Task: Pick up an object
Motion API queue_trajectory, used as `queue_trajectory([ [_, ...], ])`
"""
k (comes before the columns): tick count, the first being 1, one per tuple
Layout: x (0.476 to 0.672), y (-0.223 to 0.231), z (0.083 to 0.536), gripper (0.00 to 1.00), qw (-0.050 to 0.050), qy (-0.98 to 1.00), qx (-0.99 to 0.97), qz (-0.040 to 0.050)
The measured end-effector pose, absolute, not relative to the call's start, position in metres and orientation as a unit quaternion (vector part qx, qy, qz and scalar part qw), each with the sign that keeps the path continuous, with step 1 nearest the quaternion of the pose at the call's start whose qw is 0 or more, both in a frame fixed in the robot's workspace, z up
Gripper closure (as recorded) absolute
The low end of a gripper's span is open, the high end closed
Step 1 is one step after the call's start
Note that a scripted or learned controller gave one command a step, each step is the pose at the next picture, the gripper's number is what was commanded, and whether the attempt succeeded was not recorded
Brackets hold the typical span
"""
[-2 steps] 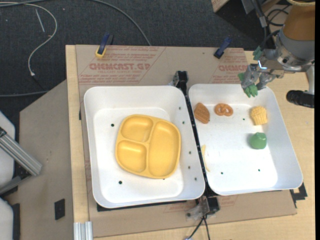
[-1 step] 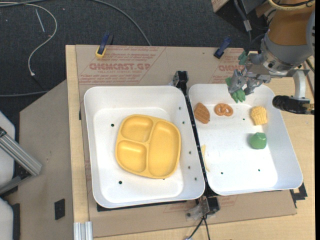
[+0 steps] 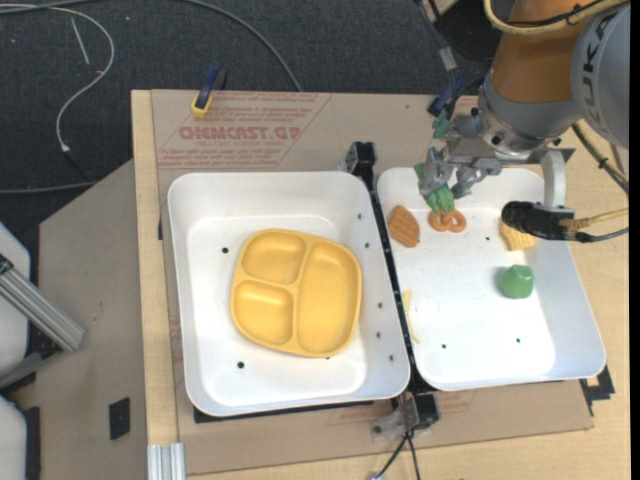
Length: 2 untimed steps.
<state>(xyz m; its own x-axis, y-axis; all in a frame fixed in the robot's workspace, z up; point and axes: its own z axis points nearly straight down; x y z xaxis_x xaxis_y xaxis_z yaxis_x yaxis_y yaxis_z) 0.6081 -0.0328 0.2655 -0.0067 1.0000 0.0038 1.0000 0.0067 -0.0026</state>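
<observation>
The desk [image 3: 250, 118] is a flat cardboard-brown board carrying two shallow, glossy white bins. The left bin [image 3: 200, 228] holds a smooth yellow divided plate [image 3: 297, 292] with three rounded compartments. In the right bin [image 3: 480, 348], the grey arm [image 3: 545, 58] reaches over the far-left corner — its claw [image 3: 441, 190] hangs there, and whether it is spread or pinching cannot be told. Just below the claw sit a small green piece [image 3: 442, 202] and an orange pretzel shape [image 3: 448, 221]; left of that, a ridged orange-brown waffle [image 3: 404, 226]. Farther right — a round green ball [image 3: 517, 281].

arm [image 3: 560, 48]: cut off at top and right edges | yellow item [image 3: 517, 236]: partly hidden by black part
</observation>
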Motion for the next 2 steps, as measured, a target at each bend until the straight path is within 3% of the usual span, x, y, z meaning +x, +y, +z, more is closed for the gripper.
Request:
queue_trajectory([
  [2,0.565,0.064,0.229,1.0,0.003,-0.709,-0.705,0.001],
])
